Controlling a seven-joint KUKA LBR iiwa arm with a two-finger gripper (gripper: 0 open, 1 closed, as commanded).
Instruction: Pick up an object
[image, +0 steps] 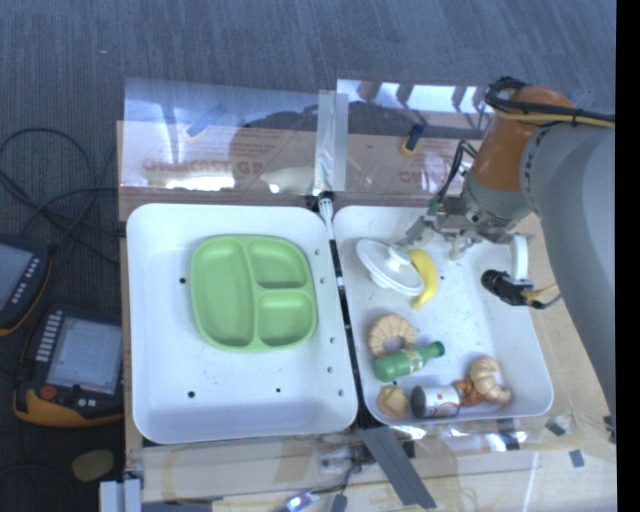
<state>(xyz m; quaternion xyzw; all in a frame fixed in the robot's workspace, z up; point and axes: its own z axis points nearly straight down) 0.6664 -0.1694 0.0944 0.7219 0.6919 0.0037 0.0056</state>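
Inventory, 2 white bins side by side.

1. Left bin (160, 385): 1 green tray (252, 292), 3 compartments, lies flat approx. at bin ctr, slightly toward far edge. Nothing in the compartments.

2. Right bin (522, 335), items far to near:
- white dish (385, 265): near far-left corner, tilted, shallow.
- banana (428, 280): yellow, touching dish's right rim, lengthwise far-to-near.
- donut (392, 333): glazed, left of bin ctr, just beyond the bottle.
- bottle (405, 361): green, on its side, cap pointing right, touching donut's near edge.
- croissant (487, 380): toward near-right corner, touching the can's right end.
- can (436, 401): on its side at near edge, dark w/ red label.
- bun (392, 401): pale brown, near-left corner, just left of can.

3. Arm: enters from right, orange band above wrist, over far-right corner of right bin.

4. Gripper (440, 243): at far edge of right bin, just above dish and banana's far end. How far open: can't tell at this angle. No item seen in its grasp; all pickable items lie in the bin, closest being banana and dish.
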